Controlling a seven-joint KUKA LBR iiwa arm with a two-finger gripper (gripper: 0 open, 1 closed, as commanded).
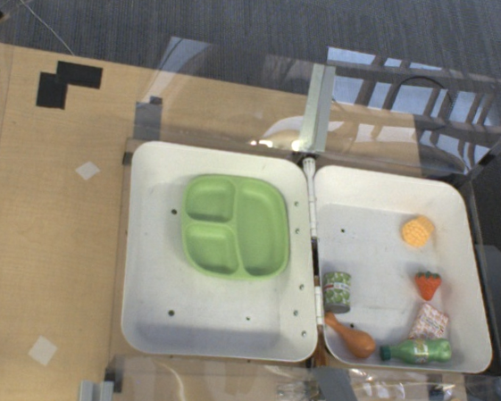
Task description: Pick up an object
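1. Camera view from above: you cannot tell how the jaws stand.
2. In the right bin (387, 185), a smooth white tray with rounded corners, six small things lie loose, any of them open to a pick.
3. A round yellow piece with a gridded face (417, 231) sits alone toward the far right corner.
4. Nearer you along the right wall come a red strawberry-shaped toy with a green top (428, 285), then a pale printed packet (430, 322), tilted.
5. A glossy green bottle (417, 352) lies on its side against the near wall, just beside the packet.
6. A brown drumstick-shaped toy (349, 336) lies slanted in the near left corner, its thick end toward the bottle.
7. A short green-labelled can (337, 289) stands upright just beyond the drumstick, close to the wall between the bins.
8. The left bin (143, 318) holds a light green plastic plate (234, 226) with three compartments, lying flat near the middle.
9. Both bins rest on a tan wood-grain bench (39, 243).
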